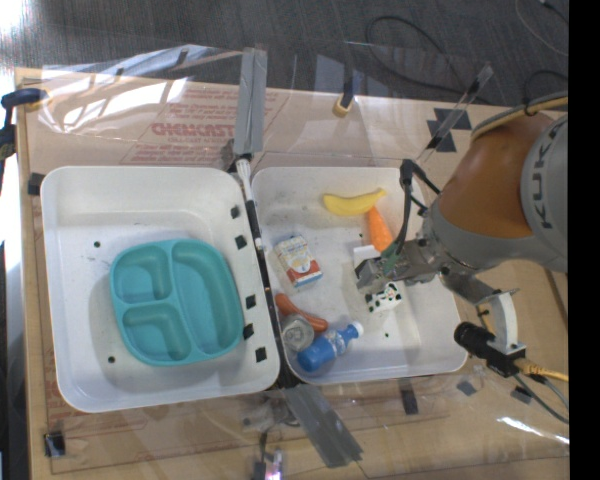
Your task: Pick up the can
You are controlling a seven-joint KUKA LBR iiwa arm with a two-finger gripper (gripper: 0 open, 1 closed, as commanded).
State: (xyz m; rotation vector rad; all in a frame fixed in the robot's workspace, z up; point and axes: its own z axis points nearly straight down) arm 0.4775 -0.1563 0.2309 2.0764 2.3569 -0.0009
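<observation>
Hand (380,276) sat low in right bin (435,353), over mid-floor; finger state couldn't tell. Can (298,335) lay at bin's front-left corner, beside blue bottle (332,349), well apart from hand. Pick not done; reach, grasp, lift left.

**Readable markings on the bench and arm**

Faded red lettering is seen on the cardboard sheet (180,128) behind the left bin; it appears to read "CHEKCAST", though the letters are blurred. Part of the maker's name, "KU", is shown on the grey arm (555,183) at the right. Print on the small carton (298,260) cannot be read.
</observation>
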